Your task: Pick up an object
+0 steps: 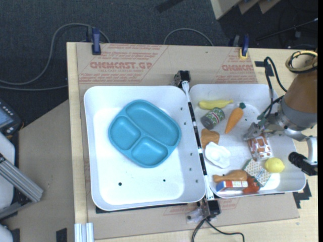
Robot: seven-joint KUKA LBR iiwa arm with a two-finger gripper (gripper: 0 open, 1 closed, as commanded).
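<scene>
Crowded toys filled the right bin (237, 88); the gripper (256, 131) hovered just above a red-and-white packet (259, 147) near the surface's right edge. Whether it was open I cannot tell. Neighbouring lemon (274, 165) could foul a grasp.

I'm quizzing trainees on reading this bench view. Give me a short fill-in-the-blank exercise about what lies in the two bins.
1. The blue divided plate lies in the ___ bin.
2. The carrot lies just below the ___ banana.
3. The yellow lemon lies in the ___ bin, near the gripper.

Missing words: left; yellow; right
</scene>
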